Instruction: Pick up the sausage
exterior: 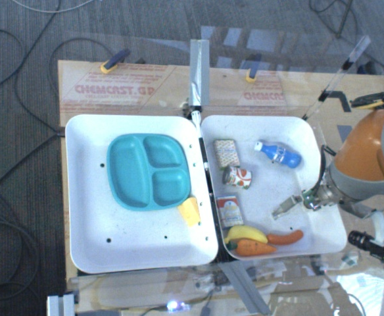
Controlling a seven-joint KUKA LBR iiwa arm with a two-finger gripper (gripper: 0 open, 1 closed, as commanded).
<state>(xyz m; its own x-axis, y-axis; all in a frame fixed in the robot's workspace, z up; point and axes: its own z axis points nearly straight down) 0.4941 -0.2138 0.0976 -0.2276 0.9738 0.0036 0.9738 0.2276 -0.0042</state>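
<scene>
The sausage (pixel 286 237), a reddish-orange slightly curved link, lies near the front edge of the right bin (pixel 323 239). Its left end is next to a carrot (pixel 254 247) and a banana (pixel 245 233). My gripper (pixel 286 207) hangs over the right bin, a little behind the sausage and apart from it, pointing left. Nothing is in its grasp. The grey arm with its orange band (pixel 366 151) reaches in from the right.
The right bin also holds a blue bottle (pixel 279 154), a patterned box (pixel 226 152), a small can (pixel 238 176) and a red-and-white packet (pixel 229 210). In the left bin lie a teal divided plate (pixel 149 171) and a yellow block (pixel 190 210).
</scene>
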